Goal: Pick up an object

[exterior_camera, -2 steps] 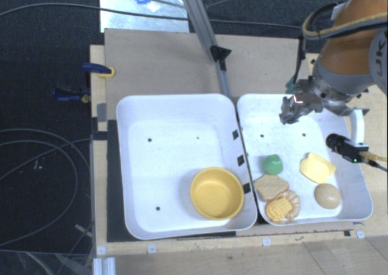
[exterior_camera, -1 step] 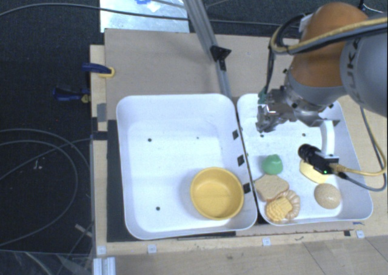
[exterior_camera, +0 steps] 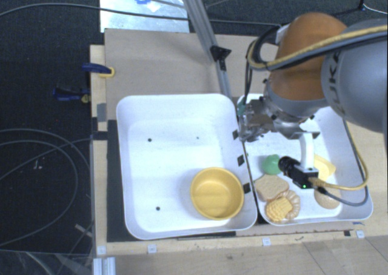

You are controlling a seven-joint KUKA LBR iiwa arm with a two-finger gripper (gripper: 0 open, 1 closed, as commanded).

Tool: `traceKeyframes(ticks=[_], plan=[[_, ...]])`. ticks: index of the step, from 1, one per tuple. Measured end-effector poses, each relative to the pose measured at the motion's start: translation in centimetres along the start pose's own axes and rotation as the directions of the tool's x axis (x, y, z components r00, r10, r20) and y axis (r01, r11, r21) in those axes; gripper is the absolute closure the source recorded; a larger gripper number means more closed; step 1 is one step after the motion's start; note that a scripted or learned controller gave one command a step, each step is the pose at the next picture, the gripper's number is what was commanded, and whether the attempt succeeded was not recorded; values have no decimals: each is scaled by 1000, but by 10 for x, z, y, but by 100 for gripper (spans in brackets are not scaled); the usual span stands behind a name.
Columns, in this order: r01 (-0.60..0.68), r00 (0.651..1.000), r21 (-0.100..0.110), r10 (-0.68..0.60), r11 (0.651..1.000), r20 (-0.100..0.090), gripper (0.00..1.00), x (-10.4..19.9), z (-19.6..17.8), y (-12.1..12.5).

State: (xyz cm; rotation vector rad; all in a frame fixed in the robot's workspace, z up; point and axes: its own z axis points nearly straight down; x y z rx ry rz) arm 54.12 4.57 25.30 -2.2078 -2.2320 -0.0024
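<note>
The nearest candidate is a small green piece (exterior_camera: 270, 163) in the right bin (exterior_camera: 339, 152), close to the wall shared with the left bin (exterior_camera: 163, 140). A bread slice (exterior_camera: 271, 187) lies just beside it, toward the front edge. The tool (exterior_camera: 250, 123) hangs over this same wall, so the green piece lies near it, toward the front and a little to the right. I cannot tell how far the tool is open, or whether it holds anything. A yellow bowl (exterior_camera: 216, 192) sits in the left bin.

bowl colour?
Yellow all over, no pattern. The bowl shows best in the camera view.
</note>
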Motion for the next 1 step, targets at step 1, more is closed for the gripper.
traceKeyframes(ticks=[1], plan=[[-1, 1000, 1, 1, 1000, 1, 100, 43, 6, -24]])
